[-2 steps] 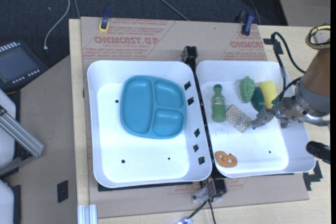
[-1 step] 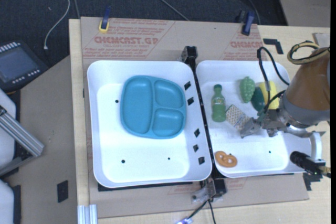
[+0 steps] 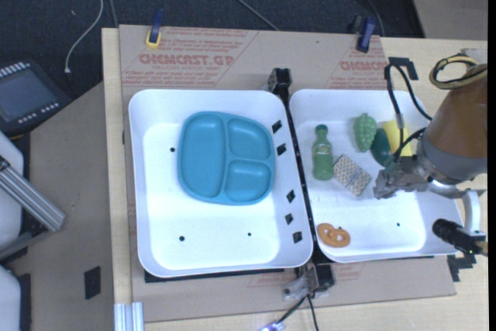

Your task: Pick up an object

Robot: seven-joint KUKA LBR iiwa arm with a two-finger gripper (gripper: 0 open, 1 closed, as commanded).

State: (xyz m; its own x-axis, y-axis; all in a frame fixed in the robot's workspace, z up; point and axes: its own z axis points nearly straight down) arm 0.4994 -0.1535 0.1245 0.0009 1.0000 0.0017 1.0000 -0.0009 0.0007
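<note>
The right bin [image 3: 403, 238] holds a green bottle [image 3: 322, 153], a speckled grey packet [image 3: 352, 174], a green bunch of grapes [image 3: 364, 130], a dark teal object [image 3: 381, 146] with a yellow piece [image 3: 393, 133] behind it, and a pretzel [image 3: 333, 235] near the front rim. My gripper [image 3: 392, 184] hangs low over the bin's right half, just right of the packet and below the teal object. The arm's orange band [image 3: 462, 120] rises above it.
A blue divided plate [image 3: 227, 157] lies in the left bin [image 3: 155, 221]. Black clips line the divider between the bins [image 3: 288, 167]. Cables hang near the arm at the right. Bare white floor shows in the right bin's front right part.
</note>
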